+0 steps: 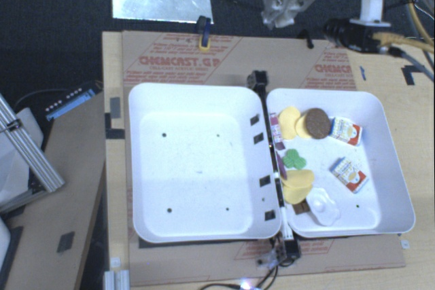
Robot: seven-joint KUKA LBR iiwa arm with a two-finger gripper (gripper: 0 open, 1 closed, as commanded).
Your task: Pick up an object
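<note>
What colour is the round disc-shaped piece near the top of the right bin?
Dark brown, like a cookie, seen in the camera view.

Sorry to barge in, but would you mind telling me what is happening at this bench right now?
A robot arm is set to pick an object out of the bins. Its hand hangs high above the far edge of the bench, touching nothing. All the items lie in the right bin: a brown round disc, yellow pieces, a green piece, two small cartons and a white piece. Nothing has been grasped yet.
</note>
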